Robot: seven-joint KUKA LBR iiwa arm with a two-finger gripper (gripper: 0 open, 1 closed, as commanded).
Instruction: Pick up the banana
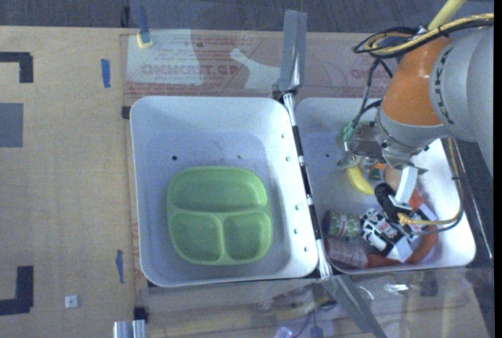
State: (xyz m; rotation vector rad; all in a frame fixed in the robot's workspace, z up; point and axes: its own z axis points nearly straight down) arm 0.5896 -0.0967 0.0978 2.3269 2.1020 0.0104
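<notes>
The yellow banana [360, 179] lies in the right bin [321, 142], near its middle. Part of it is hidden under the arm's wrist. My gripper [367, 161] hangs right over the banana's upper end, below the orange band of the arm, which comes in from the right. Whether it touches the banana I cannot tell.
At the front of the right bin lie a dark can [342, 225], a white and black item [380, 228] and an orange-red thing [424, 248]. The left bin [157, 125] holds a green divided plate [219, 213]. A metal divider [301, 172] separates the bins.
</notes>
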